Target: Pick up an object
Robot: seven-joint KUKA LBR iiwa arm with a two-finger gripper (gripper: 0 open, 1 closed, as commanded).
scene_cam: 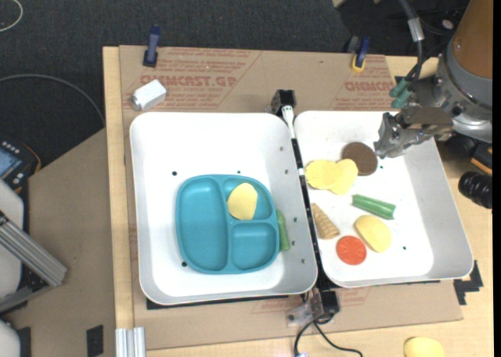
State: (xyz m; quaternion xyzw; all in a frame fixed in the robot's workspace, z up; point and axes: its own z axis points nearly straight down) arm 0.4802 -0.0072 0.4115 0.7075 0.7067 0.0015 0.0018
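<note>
My gripper (386, 146) hangs over the back of the right bin (438, 214), right beside a brown round disc (360, 158). In front of the disc lie a flat yellow piece (330, 175), a green pod (373, 206), a tan cone (325, 221), a yellow potato-like lump (373, 232) and a red round slice (351, 250). Nothing shows between the gripper's fingers.
The left bin (156, 191) holds a blue divided plate (207, 226) with a yellow oval piece (243, 201) in it. A green strip (282, 232) lies by the plate's right edge. A black divider (296, 161) runs between the bins. A yellow object (423, 347) lies off the bench at bottom right.
</note>
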